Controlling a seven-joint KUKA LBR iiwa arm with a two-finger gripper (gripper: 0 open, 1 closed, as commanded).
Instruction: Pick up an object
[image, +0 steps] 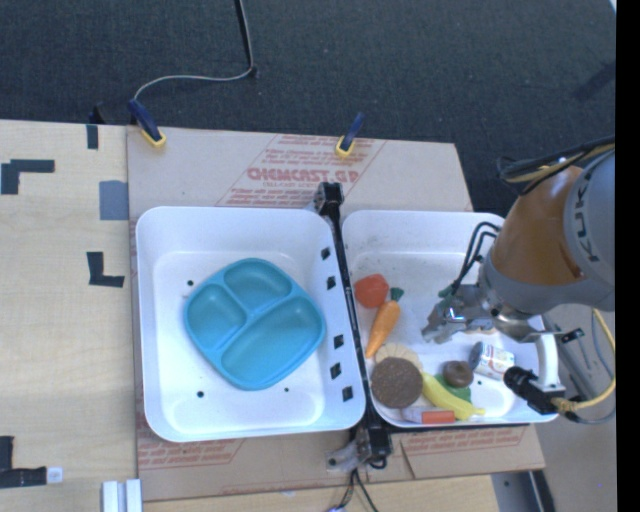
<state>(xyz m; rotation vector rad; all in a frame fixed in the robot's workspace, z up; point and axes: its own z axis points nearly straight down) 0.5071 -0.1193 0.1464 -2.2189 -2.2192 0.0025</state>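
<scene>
Tool hovering over the cluttered right bin, with nothing seen between its fingers.

The grey metal two-finger tool (447, 318) sits low inside the shallow white right bin (420, 228), just right of the orange toy carrot with a green top (383, 325) and above the small brown round piece (458, 374); whether its fingers stand apart or together cannot be told from this slanted view. The pickable things crowd the bin's near left corner: a red toy tomato (371, 290), a round dark-brown disc (397, 382) and a yellow toy banana (446, 395) touching one another. A clean pick probably means choosing the carrot or the tomato, which lie freer, centring over it and closing across its narrow width. The blue divided plastic plate (255, 322) lies in the left white bin (160, 320).
</scene>
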